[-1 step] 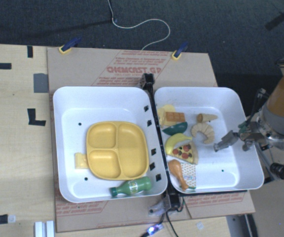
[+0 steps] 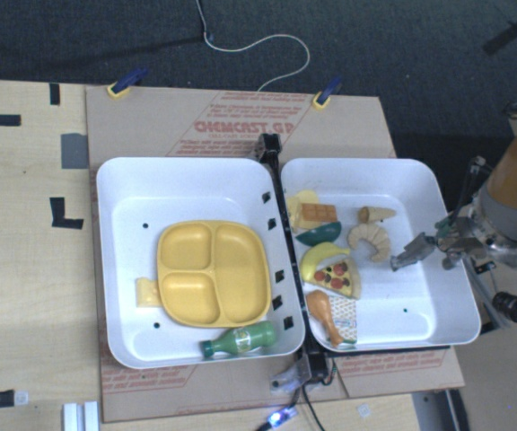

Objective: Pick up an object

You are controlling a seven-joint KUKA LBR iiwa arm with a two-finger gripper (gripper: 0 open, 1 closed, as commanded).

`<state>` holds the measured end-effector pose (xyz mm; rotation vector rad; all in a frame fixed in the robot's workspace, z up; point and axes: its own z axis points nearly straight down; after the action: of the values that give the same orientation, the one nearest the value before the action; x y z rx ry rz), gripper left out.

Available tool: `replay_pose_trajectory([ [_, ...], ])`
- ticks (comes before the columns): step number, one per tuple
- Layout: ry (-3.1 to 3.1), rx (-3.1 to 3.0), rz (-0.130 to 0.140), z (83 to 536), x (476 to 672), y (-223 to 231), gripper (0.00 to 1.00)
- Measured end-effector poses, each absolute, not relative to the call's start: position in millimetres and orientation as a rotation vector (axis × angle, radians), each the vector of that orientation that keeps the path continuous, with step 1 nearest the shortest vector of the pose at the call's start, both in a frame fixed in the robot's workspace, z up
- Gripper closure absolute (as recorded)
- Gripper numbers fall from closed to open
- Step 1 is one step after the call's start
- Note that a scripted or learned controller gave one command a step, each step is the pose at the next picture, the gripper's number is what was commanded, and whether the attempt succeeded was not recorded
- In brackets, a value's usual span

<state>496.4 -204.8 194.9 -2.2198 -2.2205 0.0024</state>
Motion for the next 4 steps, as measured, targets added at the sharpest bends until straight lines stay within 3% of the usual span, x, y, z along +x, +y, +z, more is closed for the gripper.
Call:
replay_pose_trajectory([
  [2, -2.220, -2.217, 0.005, 106.2, 495.3, -196.1, 0.00],
  [3, -2.223, -2.221, 0.003, 83.9, 495.5, -195.7, 0.00],
  [4, -2.224, -2.221, 0.002, 95.3, 495.9, -195.9, 1.00],
])
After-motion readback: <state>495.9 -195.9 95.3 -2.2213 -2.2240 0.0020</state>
